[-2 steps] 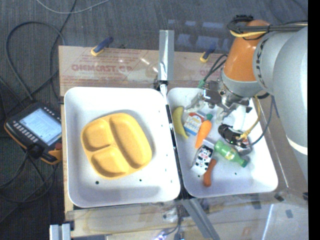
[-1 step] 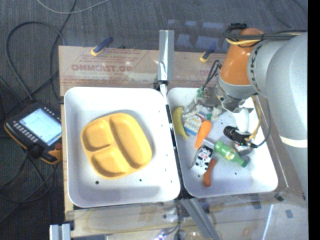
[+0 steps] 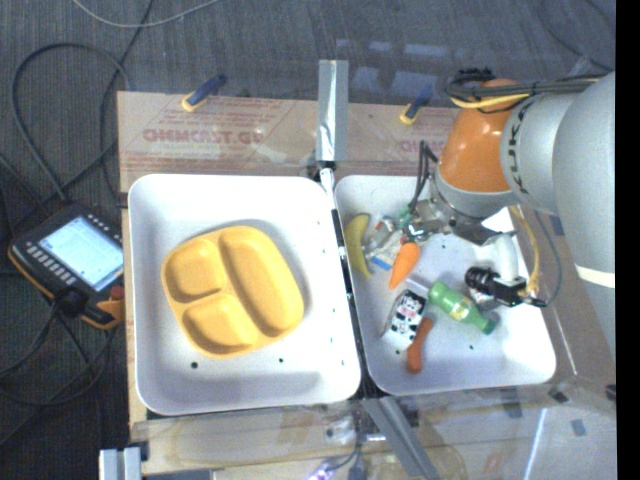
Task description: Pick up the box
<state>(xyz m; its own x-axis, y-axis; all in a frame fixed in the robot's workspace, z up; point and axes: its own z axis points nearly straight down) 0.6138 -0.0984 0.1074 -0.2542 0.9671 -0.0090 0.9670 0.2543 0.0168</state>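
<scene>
A: Across the left bin (image 3: 150, 268) you see just the yellow tray (image 3: 233, 290); the right bin (image 3: 535, 363) is where you work.

B: And the box (image 3: 406, 315)?

A: It lies flat at that bin's middle, between the upper carrot (image 3: 402, 263) and the lower carrot (image 3: 418, 345), with the green bottle (image 3: 460, 306) to its right.

B: How does it lie from the gripper (image 3: 418, 223)?

A: Below it, toward the near edge, a carrot between them. Its long axis runs from lower left to upper right. You cannot tell the pincer's state.
</scene>
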